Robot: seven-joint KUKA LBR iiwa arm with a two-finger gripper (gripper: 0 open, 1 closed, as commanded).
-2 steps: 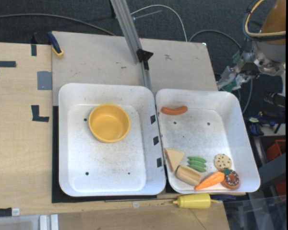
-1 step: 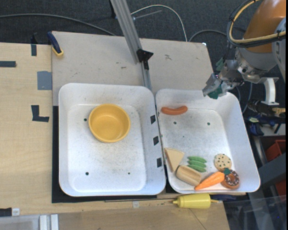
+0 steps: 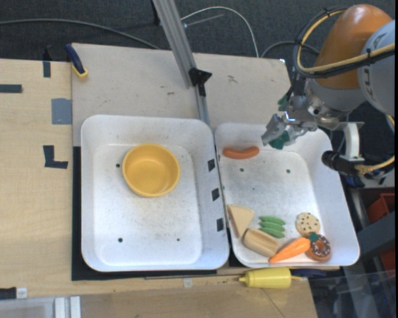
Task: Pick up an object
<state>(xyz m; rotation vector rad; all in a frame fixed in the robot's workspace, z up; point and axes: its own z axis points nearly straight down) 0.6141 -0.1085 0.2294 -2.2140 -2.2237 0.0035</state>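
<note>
Hanging over the far edge of the right bin (image 3: 331, 197), the claw (image 3: 277, 138) sits at the end of the grey arm (image 3: 358, 52) with its orange band; I cannot tell from here how wide it stands, and nothing shows between its tips. Just beside it, toward the bin's far left corner, lies a toy sausage (image 3: 241, 152), apart from the claw. Along the near edge of that bin the rest of the play food is bunched: a cheese wedge (image 3: 239, 216), a bread roll (image 3: 260, 242), a green pea pod (image 3: 272, 226), a carrot (image 3: 291, 250), a cookie (image 3: 308, 224) and a chocolate doughnut (image 3: 319, 248) in the near right corner. The left bin (image 3: 99, 204) carries a yellow bowl (image 3: 151, 169), upright, toward its far side. Both bins are speckled with dark flecks. A yellow mustard bottle (image 3: 268, 279) lies on the bench (image 3: 26, 197) just outside the right bin's near edge. A metal pole (image 3: 176, 35) rises from behind the bins, and cables trail over dark carpet beyond the bench.
</note>
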